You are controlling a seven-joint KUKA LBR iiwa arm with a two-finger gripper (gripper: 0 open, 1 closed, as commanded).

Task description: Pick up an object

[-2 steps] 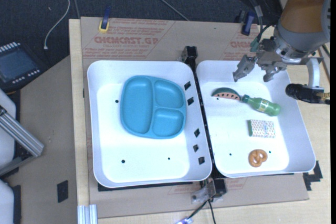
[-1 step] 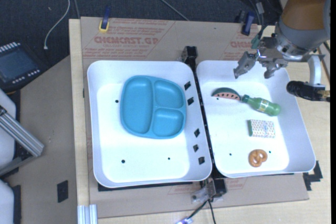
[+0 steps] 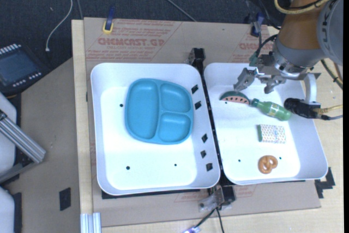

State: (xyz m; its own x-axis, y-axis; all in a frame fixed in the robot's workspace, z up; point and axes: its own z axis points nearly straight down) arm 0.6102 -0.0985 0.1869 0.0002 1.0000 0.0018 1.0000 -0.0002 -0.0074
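Gripper (image 3: 256, 82) hovers over far end of right bin (image 3: 305, 169), fingers (image 3: 243, 81) spread apart, nothing between them. Watermelon slice (image 3: 234, 99) lies just below fingers, not touching. Green bottle (image 3: 271, 108) on its side just right of slice. Patterned square pad (image 3: 271, 133) nearer camera, pretzel (image 3: 267, 163) beyond that near front rim. Left bin (image 3: 103, 161) holds blue divided plate (image 3: 158, 111). Both bins sit on table (image 3: 82, 117).
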